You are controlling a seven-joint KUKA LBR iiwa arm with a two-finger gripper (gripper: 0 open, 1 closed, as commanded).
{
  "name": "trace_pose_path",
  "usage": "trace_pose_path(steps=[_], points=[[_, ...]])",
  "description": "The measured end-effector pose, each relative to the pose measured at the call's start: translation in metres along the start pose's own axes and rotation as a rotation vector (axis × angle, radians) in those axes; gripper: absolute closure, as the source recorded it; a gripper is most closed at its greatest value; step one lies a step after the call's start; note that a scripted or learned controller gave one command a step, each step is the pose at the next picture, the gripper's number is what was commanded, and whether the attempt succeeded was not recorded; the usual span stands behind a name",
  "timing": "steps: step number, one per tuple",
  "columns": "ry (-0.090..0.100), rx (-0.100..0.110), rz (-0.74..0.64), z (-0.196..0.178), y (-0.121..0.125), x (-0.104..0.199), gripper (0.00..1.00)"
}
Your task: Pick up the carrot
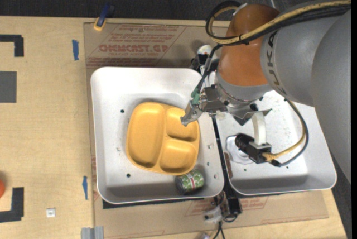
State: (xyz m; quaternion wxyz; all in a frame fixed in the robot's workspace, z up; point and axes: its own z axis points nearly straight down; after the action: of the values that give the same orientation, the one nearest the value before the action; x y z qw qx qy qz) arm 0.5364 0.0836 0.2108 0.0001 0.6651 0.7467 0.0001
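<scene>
1. A yellow plate [163, 137] with three compartments lies in the left white bin [109, 98], filling much of its floor.
2. The gripper [194, 111] sits over the plate's upper right rim, at the end of the grey arm [312, 59] that comes in from the plate's right.
3. Whether the gripper is wide or narrow cannot be told from this slant; nothing is seen held in it.
4. The orange band [245, 45] of the arm stands above and to the right of the plate.
5. A small green and red can [191, 182] lies on its side just below the plate's lower right corner, in the same bin.
6. The right white bin [295, 171] lies to the plate's right; a yellow cable [290, 148] loops above its floor.
7. An orange-red thing [1, 187] is cut off by the picture's edge, on the bench well to the left of the plate and outside both bins. Whether it is the carrot cannot be told.
8. A sheet of printed cardboard [134, 45] shows beyond the plate's far side, under the bins.
</scene>
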Motion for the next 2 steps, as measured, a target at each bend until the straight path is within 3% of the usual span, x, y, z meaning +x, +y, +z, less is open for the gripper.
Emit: trace_pose_path(steps=[1, 2], points=[[-0.001, -0.002, 0.132, 0.026, 0.038, -0.023, 0.0], [0.001, 0.004, 0.372, 0.026, 0.0, -0.032, 0.0]])
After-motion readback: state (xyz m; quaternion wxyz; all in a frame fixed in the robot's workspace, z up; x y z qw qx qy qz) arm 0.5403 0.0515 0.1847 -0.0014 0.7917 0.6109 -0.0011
